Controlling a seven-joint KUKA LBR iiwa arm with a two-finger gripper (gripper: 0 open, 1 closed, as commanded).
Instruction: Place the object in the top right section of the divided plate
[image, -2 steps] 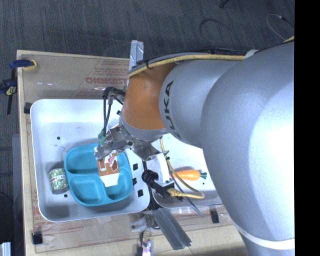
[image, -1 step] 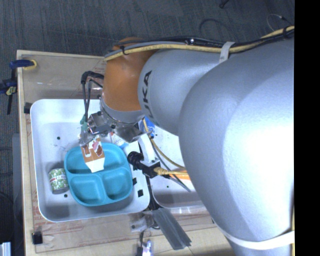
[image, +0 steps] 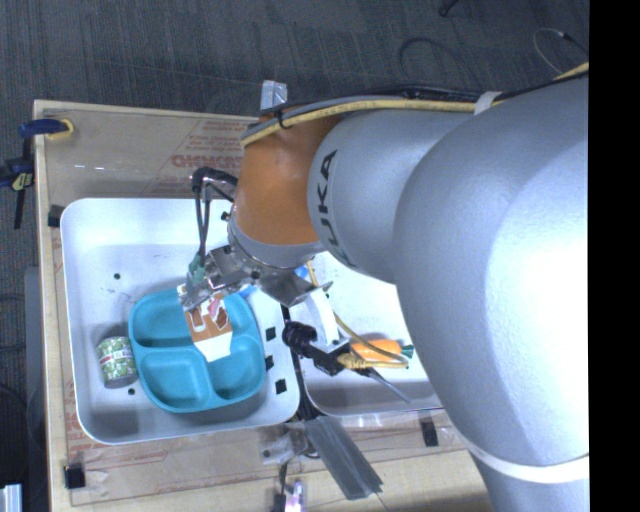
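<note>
Camera view, fixed above the bench, looks down on two shallow white bins side by side: the left bin (image: 85, 250) lies mostly open to sight, while the right bin (image: 375, 400) is largely covered by the one grey arm (image: 480, 260) reaching in from the right, its orange band (image: 285, 190) sitting above the wrist.

One blue divided plate (image: 190, 355) rests in the lower part of the left bin. Three compartments can be counted in it. One brown and white object (image: 210, 325), box-like with a pale lower end, stands tilted over the plate's upper right section, its white end reaching toward the ridge between compartments. The gripper (image: 205, 290) hangs directly above that object, at its top edge. Whether its tips pinch the object or merely sit beside it cannot be told; cables and the wrist body crowd that spot.

One small can (image: 116, 360) with a green label lies in the left bin, just beside the plate's left rim, apart from the object.

In the right bin, one orange item (image: 375, 350) with a green tip shows just below the arm, near the divider between the bins. Two dark cables loop down from the wrist toward the plate.
</note>
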